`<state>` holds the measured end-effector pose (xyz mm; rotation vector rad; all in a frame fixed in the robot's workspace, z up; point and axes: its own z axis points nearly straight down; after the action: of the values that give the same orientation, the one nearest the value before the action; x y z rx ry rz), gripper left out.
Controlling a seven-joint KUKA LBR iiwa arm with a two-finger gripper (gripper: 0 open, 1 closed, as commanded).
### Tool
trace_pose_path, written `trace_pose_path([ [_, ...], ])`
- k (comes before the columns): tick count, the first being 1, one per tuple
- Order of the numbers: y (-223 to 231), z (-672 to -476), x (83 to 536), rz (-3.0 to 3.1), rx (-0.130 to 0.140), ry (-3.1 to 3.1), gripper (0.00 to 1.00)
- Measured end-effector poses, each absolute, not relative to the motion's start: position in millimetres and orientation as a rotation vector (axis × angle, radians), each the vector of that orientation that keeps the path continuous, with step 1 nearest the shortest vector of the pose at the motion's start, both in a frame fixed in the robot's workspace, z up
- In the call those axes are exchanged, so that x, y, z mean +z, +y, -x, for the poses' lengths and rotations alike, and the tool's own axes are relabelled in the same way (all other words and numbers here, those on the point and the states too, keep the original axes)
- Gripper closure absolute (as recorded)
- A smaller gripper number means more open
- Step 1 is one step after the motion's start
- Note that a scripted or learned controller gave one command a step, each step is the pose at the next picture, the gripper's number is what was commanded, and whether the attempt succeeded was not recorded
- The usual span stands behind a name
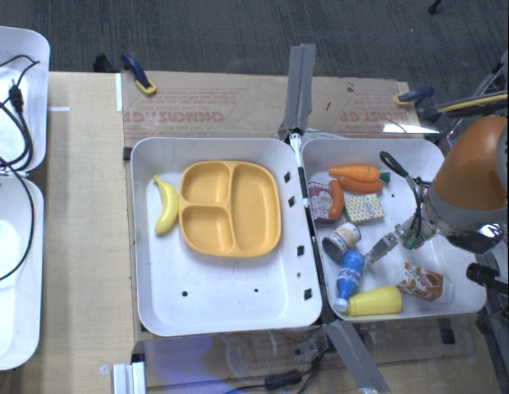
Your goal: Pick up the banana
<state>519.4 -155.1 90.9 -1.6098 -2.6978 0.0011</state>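
A: Two shallow white bins are sitting side by side, and the small curved yellow banana (pixel 165 205) is lying in the left white bin (pixel 230 306), just beside the left rim of the yellow three-compartment plastic plate (pixel 231 207), close to the bin's left wall.

B: And the arm?

A: The grey arm with its orange band (pixel 476 167) is hanging over the right white bin (pixel 427 150), well apart from the banana. Its two-finger gripper (pixel 382 249) is pointing down and to the left, just beside the blue-and-white bottle (pixel 349 272) and near the small round tin (pixel 342 240). The thin dark fingers are looking close together, and I am seeing nothing between them, so it is carrying nothing.

B: So which step is this?

A: I am judging it as the approach, barely begun. The grasp is not yet made.

B: What is the next move asking for?

A: Probably lifting clear of the orange carrot (pixel 354 172), the yellow mustard-style bottle (pixel 374 301) and the rest of the clutter, crossing the divider between the bins, and coming down over the banana with the fingers spread across its narrow width.

B: How is the banana lying?

A: Its long axis is running roughly top to bottom in the camera view, one tip pointing up toward the far wall, the thicker end toward the near side. The curve is bulging toward the plate, so the plate side is leaving little room for a finger.
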Motion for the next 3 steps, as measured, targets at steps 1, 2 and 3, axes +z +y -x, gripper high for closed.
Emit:
trace_pose_path([
  [1, -160.2, -485.0, 97.1, 1.067, -0.007, -2.98, 0.0],
  [2, -130.6, -487.2, 98.5, 0.696, -0.003, -3.097, 0.0],
  [3, -182.3, -489.9, 101.6, 0.141, 0.01, -3.18, 0.0],
])
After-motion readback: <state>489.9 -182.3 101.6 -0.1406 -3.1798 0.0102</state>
